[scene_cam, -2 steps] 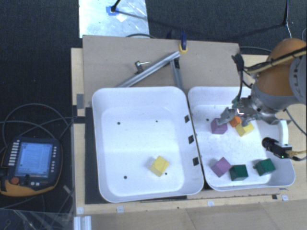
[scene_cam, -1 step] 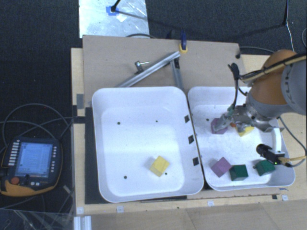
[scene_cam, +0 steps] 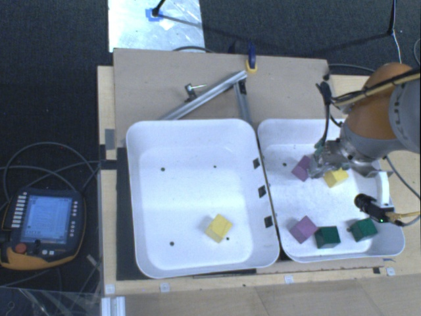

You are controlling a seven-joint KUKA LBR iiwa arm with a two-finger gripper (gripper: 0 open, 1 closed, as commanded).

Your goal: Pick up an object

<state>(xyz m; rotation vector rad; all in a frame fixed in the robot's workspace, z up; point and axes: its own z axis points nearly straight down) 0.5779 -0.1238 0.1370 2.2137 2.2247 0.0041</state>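
- The gripper (scene_cam: pixel 323 164) is being positioned low in the right bin (scene_cam: pixel 283 131), between a purple block (scene_cam: pixel 301 168) and a yellow block (scene_cam: pixel 336 177); whether either is being grasped cannot be told.
- Both blocks are being judged light, rigid and small; opposite flat faces are being recommended for holding.
- Crowding is being noted: the two blocks are lying close; another purple block (scene_cam: pixel 303 229) and two green blocks (scene_cam: pixel 327 236) are resting nearer the front wall; a yellow block (scene_cam: pixel 218 228) is lying in the left bin (scene_cam: pixel 146 137) on the counter (scene_cam: pixel 289 78).

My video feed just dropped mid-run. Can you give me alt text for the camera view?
The gripper is low in the right bin, between a purple block and a yellow block. Nearer the front of that bin lie another purple block and two green blocks. The left bin holds one yellow block.
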